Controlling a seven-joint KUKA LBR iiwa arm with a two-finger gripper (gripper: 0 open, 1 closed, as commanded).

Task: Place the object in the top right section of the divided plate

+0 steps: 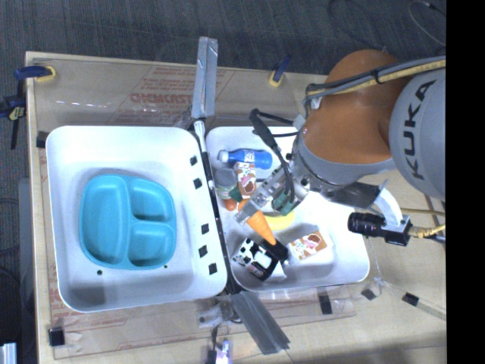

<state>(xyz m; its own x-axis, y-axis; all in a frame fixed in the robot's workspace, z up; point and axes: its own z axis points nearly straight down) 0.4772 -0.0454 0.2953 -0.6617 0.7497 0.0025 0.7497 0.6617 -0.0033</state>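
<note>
Legible text, my side: "KUKA" in dark capitals on the grey casing of my arm (424, 127), reading sideways along the right of the view. On the surface (114, 82), faint reddish print under the clear sheet above the bins; letters too washed out to read. The blue bottle (246, 158) and small carton (307, 245) carry labels, unreadable.

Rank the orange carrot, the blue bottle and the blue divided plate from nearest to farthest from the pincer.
1. Orange carrot, just below the pincer in the right bin.
2. Blue bottle, higher up in the same bin.
3. Blue divided plate, over in the left bin.
</note>
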